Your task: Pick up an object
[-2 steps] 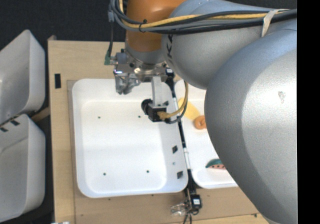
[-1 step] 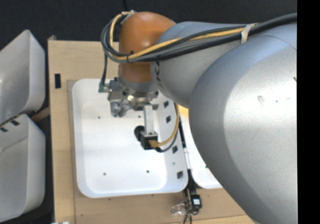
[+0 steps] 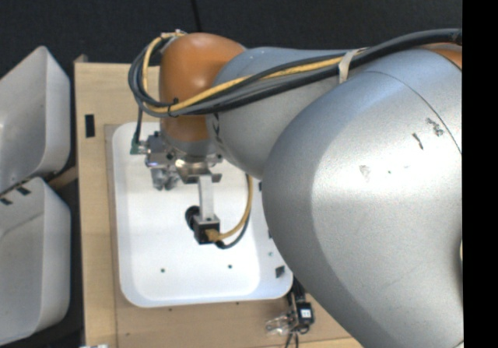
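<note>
My gripper (image 3: pixel 163 175) hangs below the orange wrist band (image 3: pixel 191 89), over the far left part of a shallow white bin (image 3: pixel 194 286). The gripper is a small metallic cluster seen from above, and the wrist covers most of it. I see no loose object on the bare bin floor, and nothing shows in the gripper. The big grey arm hides the right side of the bench.
Two white rounded housings (image 3: pixel 27 117) (image 3: pixel 31 261) stand off the bench's left edge. A small bundle of clips and cable (image 3: pixel 292 319) lies on the wooden bench (image 3: pixel 97 261) just in front of the bin's near right corner.
</note>
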Robot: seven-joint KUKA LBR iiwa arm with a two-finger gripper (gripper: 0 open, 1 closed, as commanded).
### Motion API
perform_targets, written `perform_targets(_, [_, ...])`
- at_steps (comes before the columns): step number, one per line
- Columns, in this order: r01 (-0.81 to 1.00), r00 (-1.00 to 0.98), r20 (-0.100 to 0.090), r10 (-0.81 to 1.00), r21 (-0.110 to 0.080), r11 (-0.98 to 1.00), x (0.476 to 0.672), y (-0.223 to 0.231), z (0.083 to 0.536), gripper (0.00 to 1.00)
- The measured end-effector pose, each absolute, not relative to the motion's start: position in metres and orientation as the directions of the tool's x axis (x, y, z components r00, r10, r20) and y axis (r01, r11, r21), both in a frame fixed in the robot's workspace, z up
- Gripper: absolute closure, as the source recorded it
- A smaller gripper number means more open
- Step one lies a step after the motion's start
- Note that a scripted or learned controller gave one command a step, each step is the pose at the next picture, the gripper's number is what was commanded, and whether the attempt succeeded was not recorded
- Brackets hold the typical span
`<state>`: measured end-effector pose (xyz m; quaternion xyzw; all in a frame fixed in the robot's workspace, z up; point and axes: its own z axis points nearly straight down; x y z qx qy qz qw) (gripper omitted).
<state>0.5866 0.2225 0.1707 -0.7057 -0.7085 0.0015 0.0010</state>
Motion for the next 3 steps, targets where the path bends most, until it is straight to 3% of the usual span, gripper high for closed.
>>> perform_targets(2, [1.000, 0.003, -0.002, 1.000, -0.007, -0.003, 0.501, 0.221, 0.117, 1.00])
perform_targets(3, [1.000, 0.004, 0.000, 1.000, 0.000, -0.004, 0.524, 0.221, 0.123, 1.00])
